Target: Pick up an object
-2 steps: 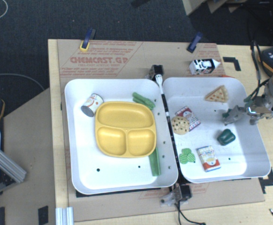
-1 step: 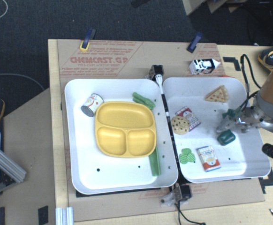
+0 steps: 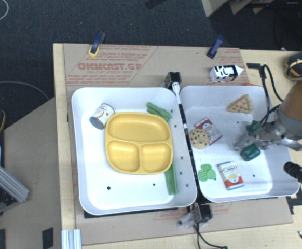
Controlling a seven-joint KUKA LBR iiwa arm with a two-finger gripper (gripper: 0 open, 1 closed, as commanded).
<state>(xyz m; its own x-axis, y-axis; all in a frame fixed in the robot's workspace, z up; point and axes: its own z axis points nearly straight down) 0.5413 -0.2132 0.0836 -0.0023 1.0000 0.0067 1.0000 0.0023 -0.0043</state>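
My gripper [image 3: 248,140] reaches in from the right and hangs low over the right bin [image 3: 219,95], near its right side. A small dark green object [image 3: 251,152] lies just under and in front of the gripper's tip; whether it is touched I cannot tell. Also in this bin lie a pizza slice [image 3: 239,105], a cookie [image 3: 197,137], a red packet [image 3: 208,128], a green leaf [image 3: 207,173] and a small orange-and-white carton [image 3: 230,175].
The left bin [image 3: 83,144] holds a yellow divided plate [image 3: 138,141], a small tipped can [image 3: 101,115], a green pod [image 3: 159,111] and a long green strip [image 3: 170,179]. A black-and-white toy [image 3: 225,72] sits on the bench behind the right bin.
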